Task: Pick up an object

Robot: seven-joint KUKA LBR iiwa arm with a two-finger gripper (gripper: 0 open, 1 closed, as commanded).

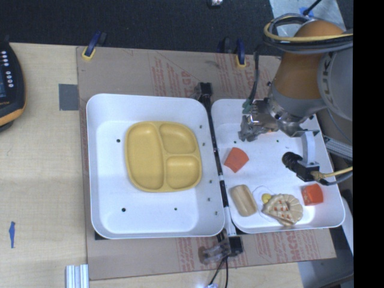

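My gripper hung over the far end of the right bin. I could not tell how my fingers stood; they were a small dark cluster under the wrist, too muddled to read. Nothing showed between them. Just below and slightly left of them lay an orange-red block, apart from the tips. Farther toward the near rim lay a tan bread roll, a waffle-like piece beside it, and a small red cube off to the right. Across the divider, well left of me, the left bin held a yellow divided plate.
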